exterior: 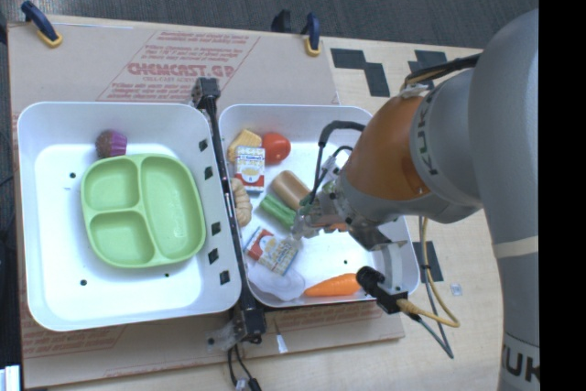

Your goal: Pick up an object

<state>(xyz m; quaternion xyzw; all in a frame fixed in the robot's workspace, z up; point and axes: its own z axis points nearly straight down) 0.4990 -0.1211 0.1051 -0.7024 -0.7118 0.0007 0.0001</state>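
**Plastic food everywhere, gripper down in the right bin**

White bins side by side on the cardboard-covered bench. Left bin (37, 197) has a green divided plate (142, 208) sitting in the middle, three compartments, nothing in them that I can see, plus a small purple item (112, 142) just off the plate's upper left corner.

Right bin (275, 114) is where the toy food pile is. Along the left side: a yellow wedge (244, 142) touching a red tomato (276, 146), a small red and white carton (250, 168) right below them, and a tan lumpy piece (241, 201) against the divider. More central there's a brown bread roll (287, 187) with a green vegetable (276, 210) just under it. Lower down, a red and white packet (272, 252), and an orange carrot (333, 287) lying near the front wall.

The grey arm with the orange band comes in from the right, and the gripper (304, 222) is low over the bin, right at the end of the green vegetable. Can't tell how its fingers are set from this angle, too cluttered down there.
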